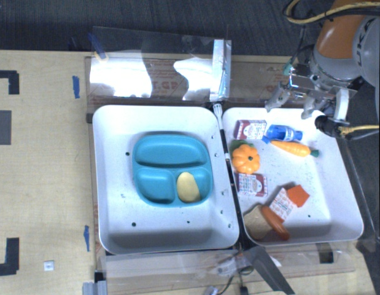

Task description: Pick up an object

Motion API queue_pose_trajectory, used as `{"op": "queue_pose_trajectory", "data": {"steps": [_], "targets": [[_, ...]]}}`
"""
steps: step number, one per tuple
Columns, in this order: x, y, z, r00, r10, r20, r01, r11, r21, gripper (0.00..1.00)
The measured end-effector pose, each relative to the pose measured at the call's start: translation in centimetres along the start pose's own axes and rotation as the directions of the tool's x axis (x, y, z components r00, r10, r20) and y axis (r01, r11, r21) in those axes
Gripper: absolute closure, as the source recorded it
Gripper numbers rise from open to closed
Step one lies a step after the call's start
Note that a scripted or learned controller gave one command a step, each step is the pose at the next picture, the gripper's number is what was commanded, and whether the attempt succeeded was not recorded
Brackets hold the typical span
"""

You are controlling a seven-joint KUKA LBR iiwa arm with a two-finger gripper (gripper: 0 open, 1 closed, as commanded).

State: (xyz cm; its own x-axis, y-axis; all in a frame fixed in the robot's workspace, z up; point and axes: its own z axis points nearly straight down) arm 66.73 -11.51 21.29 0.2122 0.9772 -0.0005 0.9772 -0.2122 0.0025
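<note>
My gripper [294, 105] hangs over the far rim of the right bin [346, 189], open, with nothing between its fingers. Just in front of it lie a blue bottle [283, 133] and a carrot [291, 148]. A maroon packet [250, 129] lies left of the bottle, with a small orange pumpkin [246, 158] below it. A second maroon packet [251, 184] sits nearer the front. An orange-and-white box [288, 200] and a brown lump [261, 222] lie at the bin's front.
The left bin [110, 165] holds a blue divided tray [165, 158] with a yellow egg-shaped object [188, 187] in its lower right compartment. A clear plastic sheet [159, 72] stands behind the bins. Wooden bench [36, 165] extends to the left.
</note>
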Motion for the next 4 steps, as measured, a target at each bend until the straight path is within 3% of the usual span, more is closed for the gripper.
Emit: {"op": "queue_pose_trajectory", "data": {"steps": [1, 2, 3, 4], "targets": [[-3.0, -6.7, 12.2, 0.999, -0.041, -0.001, 0.041, 0.999, 0.003, 0.0], [-2.7, -0.3, 12.8, 0.988, -0.155, -0.003, 0.155, 0.988, 0.017, 0.0], [-2.8, -0.3, 11.8, 0.988, -0.156, -0.001, 0.156, 0.988, 0.021, 1.0], [-2.7, -0.2, 11.6, 0.988, -0.156, -0.001, 0.156, 0.988, 0.017, 0.0]]}}
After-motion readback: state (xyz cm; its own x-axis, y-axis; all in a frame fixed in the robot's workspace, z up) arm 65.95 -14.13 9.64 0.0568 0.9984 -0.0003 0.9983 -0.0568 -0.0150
